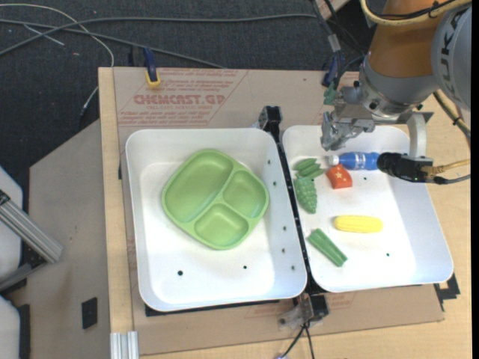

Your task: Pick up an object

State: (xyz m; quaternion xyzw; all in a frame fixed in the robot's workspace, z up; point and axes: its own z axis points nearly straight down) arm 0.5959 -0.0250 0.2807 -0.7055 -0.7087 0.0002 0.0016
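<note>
My gripper (334, 140) hangs over the back of the right bin (419, 260), just above and left of a blue and white bottle (358, 161) lying on its side. A small red block (340, 177) sits just below the gripper. Two green toy vegetables (306, 190) lie along the bin's left side, one small (307, 167) and one knobbly. A yellow corn cob (358, 224) lies in the middle and a green stick-shaped piece (327, 247) lies near the front left. Nothing shows between the gripper's fingers.
The left bin (150, 260) holds a green divided plate (215, 197). A black clamp (270, 117) sits at the back where the bins meet. The bins rest on a cardboard sheet (187, 96). Open floor remains at the right bin's front right.
</note>
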